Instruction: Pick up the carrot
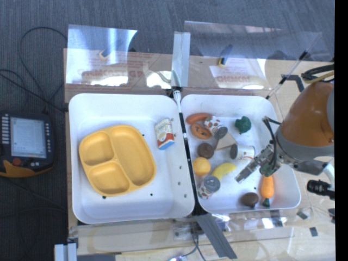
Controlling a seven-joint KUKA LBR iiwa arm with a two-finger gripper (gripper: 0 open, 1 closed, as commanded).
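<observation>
**Gripper over right bin, carrot just beside it**

I saw the arm (310, 118) reaching in from the right, gripper (260, 165) low over the right bin (288, 200). Couldn't tell from this angle whether the jaws were apart or together; the view didn't resolve it. Nothing visibly clamped.

Carrot (266, 187) lay just below the gripper toward the bin's near edge, orange body upright in frame, green tip at the bottom. It looked close to the gripper; contact unclear.

Relative to the gripper: brown rounded item (249, 199) below-left, next to the carrot. Yellow lemon-like piece (223, 171) to the left, an orange-yellow ball (202, 166) further left. Green broccoli-like toy (243, 124) above. An orange-red item (198, 118) up-left at the far corner.

Well to the left, in the other bin (81, 200): yellow divided plate (116, 159) and a small carton (164, 133) near the divider.
</observation>
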